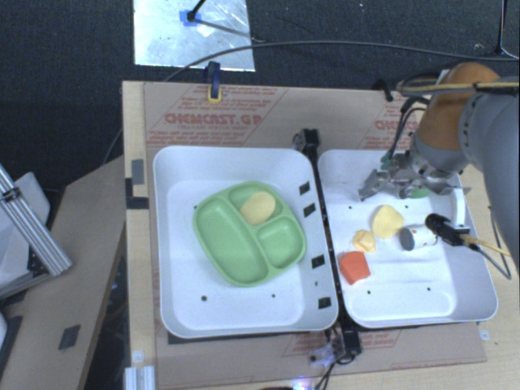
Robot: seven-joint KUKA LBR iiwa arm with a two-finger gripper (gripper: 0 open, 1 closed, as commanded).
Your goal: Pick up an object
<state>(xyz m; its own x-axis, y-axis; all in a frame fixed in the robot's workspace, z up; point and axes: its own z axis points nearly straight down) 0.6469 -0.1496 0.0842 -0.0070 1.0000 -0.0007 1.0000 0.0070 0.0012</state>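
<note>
Yellow lump (387,219) near hand (376,184), apart, not held.

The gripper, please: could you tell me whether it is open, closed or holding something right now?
Gripper: cannot be told from this view; it is over the far part of the right bin.

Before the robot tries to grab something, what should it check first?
1. Things to grab in the right bin: ok. A big yellow piece, a small yellow piece and an orange block lie there.
2. The gripper over one of them: not ok. It is near the bin's far end, apart from all three.
3. The gripper free to grab: cannot tell.
4. The two yellow pieces separated: cannot tell; they lie very close.
5. The orange block lying alone: ok.
</note>
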